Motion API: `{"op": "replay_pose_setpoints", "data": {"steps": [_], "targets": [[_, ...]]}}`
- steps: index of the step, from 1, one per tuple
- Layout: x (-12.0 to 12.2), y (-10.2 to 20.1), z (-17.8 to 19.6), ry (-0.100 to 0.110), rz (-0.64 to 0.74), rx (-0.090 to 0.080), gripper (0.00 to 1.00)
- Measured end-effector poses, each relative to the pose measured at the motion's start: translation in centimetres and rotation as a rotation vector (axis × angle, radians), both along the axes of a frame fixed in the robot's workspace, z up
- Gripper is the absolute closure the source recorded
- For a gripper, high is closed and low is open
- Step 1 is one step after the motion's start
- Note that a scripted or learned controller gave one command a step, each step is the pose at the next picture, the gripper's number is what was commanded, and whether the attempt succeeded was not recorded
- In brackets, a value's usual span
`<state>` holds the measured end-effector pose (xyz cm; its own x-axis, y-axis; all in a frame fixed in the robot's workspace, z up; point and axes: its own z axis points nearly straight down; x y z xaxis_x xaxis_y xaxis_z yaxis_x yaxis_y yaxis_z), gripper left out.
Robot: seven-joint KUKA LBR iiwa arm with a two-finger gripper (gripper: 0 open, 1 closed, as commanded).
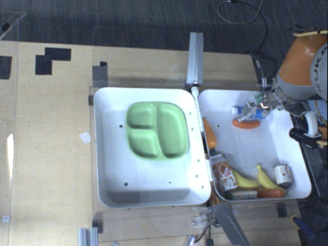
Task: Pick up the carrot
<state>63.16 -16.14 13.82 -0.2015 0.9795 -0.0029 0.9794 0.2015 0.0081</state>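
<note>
The bench [51,137] bears 2 white bins. The left bin [110,188] holds 1 green divided tray [156,129] at its centre. In the right bin [287,142], at 6 o'clock, lie a small carton [224,176], 2 bananas [256,179], a red item [271,192] and a can [283,175].

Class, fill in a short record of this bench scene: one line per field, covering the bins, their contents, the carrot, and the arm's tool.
left bin: holds a green divided plate
right bin: holds carrot, bananas, small can, carton, orange disc
carrot: lies along the right bin's left wall, untouched
bananas: near the front wall
small can: front right corner, beside the bananas
carton: front left corner
tool: over the right bin's back area, above an orange disc, away from the carrot
task status: carrot not yet picked up
</note>
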Motion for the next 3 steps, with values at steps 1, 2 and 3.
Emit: {"op": "replay_pose_setpoints", "data": {"steps": [1,2,3], "targets": [[-4.4,0.6,-4.9,-0.001,-0.297,0.003,0.0],[-4.0,0.8,-3.7,-0.009,-0.294,0.006,1.0],[-0.1,0.6,5.9,0.001,-0.376,0.002,1.0]]}}
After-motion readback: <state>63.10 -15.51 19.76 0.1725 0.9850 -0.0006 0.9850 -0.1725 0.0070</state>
